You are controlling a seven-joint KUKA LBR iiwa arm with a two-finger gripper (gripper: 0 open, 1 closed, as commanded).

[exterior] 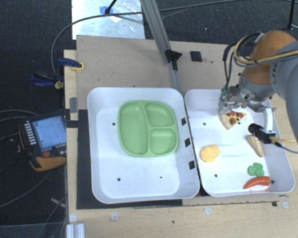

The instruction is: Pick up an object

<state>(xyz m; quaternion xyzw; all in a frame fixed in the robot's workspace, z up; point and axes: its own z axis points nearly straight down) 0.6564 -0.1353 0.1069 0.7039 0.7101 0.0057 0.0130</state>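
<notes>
Claw (232,108) state: I cannot tell, since the wrist hides its tips where it hangs over the pizza slice (233,119) at the far edge of the right bin (203,133). Nearest lie the red sausage (257,183) and green piece (255,170), then the yellow corn (210,153) mid-bin. Judged step: descent onto the slice; next, closing squarely around it. Contact is unclear.

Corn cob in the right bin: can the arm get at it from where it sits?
Probably yes. The corn cob lies apart from the other items on open bin floor, nothing over it; the gripper sits nearby above the pizza slice.
</notes>
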